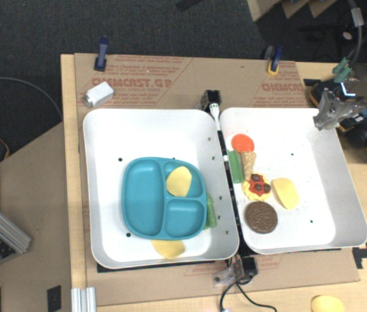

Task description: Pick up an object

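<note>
- The gripper hangs over the right bin's two o'clock corner; whether it is spread or pressed together cannot be told.
- Toys cluster at the right bin's nine o'clock side: an orange disc, a green stick, a pizza, a yellow lump and a brown cookie.
- In the left bin, a teal tray carries a yellow piece; another yellow piece lies at the tray's six o'clock.
</note>
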You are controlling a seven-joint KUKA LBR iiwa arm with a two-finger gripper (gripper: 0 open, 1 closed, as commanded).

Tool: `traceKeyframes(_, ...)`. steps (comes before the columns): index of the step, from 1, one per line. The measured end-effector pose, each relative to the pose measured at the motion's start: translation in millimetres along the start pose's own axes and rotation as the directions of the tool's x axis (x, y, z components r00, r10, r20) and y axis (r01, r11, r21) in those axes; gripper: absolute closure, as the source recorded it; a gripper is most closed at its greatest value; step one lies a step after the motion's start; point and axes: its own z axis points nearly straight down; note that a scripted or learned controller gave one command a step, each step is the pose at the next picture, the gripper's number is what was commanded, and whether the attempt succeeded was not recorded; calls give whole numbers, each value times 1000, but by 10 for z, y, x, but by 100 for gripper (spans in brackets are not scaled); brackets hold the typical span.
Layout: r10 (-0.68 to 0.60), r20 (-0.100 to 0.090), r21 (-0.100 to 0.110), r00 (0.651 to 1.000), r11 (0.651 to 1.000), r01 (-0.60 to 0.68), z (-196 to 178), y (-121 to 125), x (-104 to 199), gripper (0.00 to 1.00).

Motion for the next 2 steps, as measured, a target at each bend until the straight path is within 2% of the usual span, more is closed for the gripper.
traceKeyframes(1, 0, 0, -4, 1000, 1000, 0, 592, -343, 56, 100)
traceKeyframes(2, -7, 1, -32, 1000, 999, 7, -788, -332, 485, 100)
